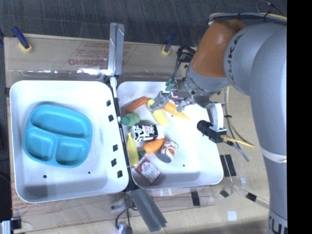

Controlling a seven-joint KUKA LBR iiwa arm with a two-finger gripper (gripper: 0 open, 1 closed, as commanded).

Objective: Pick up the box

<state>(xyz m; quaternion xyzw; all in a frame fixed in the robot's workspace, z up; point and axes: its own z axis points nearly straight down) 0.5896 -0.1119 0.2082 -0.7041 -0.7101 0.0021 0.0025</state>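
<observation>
A: Starting at nine o'clock, what sits in the left bin [19, 130]?

B: A blue divided tray [58, 134] with three compartments, lying flat near the middle of that bin.

A: And the right bin [207, 172]?

B: A crowd of small things along its nine o'clock side. A yellow strip-like piece [132, 150] lies against the left wall. At about eleven o'clock of the bin there is a carrot [137, 104], with a green round piece [130, 119] just below it. The box [145, 131], small, black and white with a printed face, lies just beside that green piece, toward the bin's centre-left.

A: Below the box?

B: A second carrot [155, 145] touches its lower edge; at four o'clock from the box a red and white can [168, 151] lies on its side. At six o'clock of the pile is a red and white packet [147, 170].

A: Where is the gripper [168, 101]?

B: At the bin's twelve o'clock, low over a yellow piece [160, 117] and an orange one [174, 110]. It is apart from the box, up and to its right. I cannot tell the state of the gripper
</observation>
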